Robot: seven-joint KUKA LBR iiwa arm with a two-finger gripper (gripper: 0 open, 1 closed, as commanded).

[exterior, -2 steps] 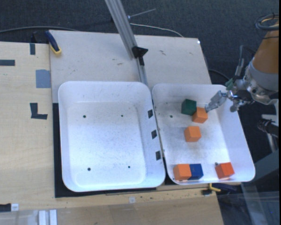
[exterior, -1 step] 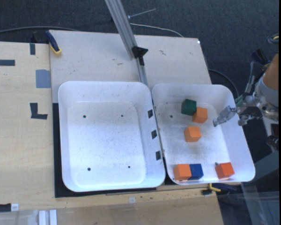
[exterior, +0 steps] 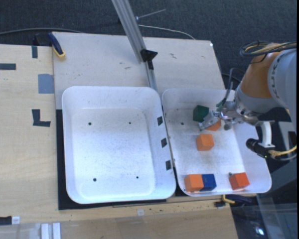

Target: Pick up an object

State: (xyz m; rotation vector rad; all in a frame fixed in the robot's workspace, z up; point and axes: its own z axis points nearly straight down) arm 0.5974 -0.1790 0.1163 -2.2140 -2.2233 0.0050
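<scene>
- Nearest the camera, along the near edge of the right bin (exterior: 249, 185), three blocks sat in a row: an orange block (exterior: 193, 182) touching a blue block (exterior: 208, 181) near the bin's near-left corner, and, well apart toward the near-right corner, a second orange block (exterior: 238, 180).
- A step farther in, a lone orange cube (exterior: 205, 142) rested on the bin floor, roughly mid-bin, clear of the rest.
- Just beyond it — there was the gripper (exterior: 217, 119), down low in the far half of the right bin, coming in from the bin's right edge under the grey arm (exterior: 284, 83) with its orange band (exterior: 256, 81).
- An orange piece (exterior: 214, 126) showed right at the metal fingertips, touching them or just beneath; whether the fingers were apart or closed on it could not be told from this angle.
- Just beside the gripper, toward the bin's far-left, a dark green block (exterior: 200, 113) lay close to the fingertips.
- To the left, the left bin (exterior: 70, 133) stood side by side with the right one, their rims touching.
- Farthest back, a slanted metal pole (exterior: 129, 21) crossed the bench's (exterior: 99, 59) far edge, and a blue-and-yellow tool (exterior: 57, 45) lay by its far-left corner.
</scene>
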